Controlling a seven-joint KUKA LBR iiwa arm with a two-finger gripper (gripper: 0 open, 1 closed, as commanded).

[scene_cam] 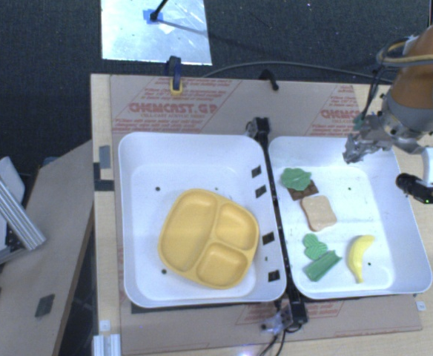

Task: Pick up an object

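Note:
The right bin [402,221] holds several toy foods: a green leafy piece on a brown base [298,181], a tan bread slice [319,213], a green broccoli-like piece [319,256] and a yellow banana [360,256]. My gripper [355,151] hangs over the bin's far edge, up and to the right of the leafy piece, apart from all the foods. Nothing shows between its fingers.
The left bin [139,199] holds a yellow divided plate [209,237]. A black divider with clips [270,221] runs between the bins. A shiny metal sheet [155,19] lies beyond the bench. An aluminium frame [9,213] stands at the left.

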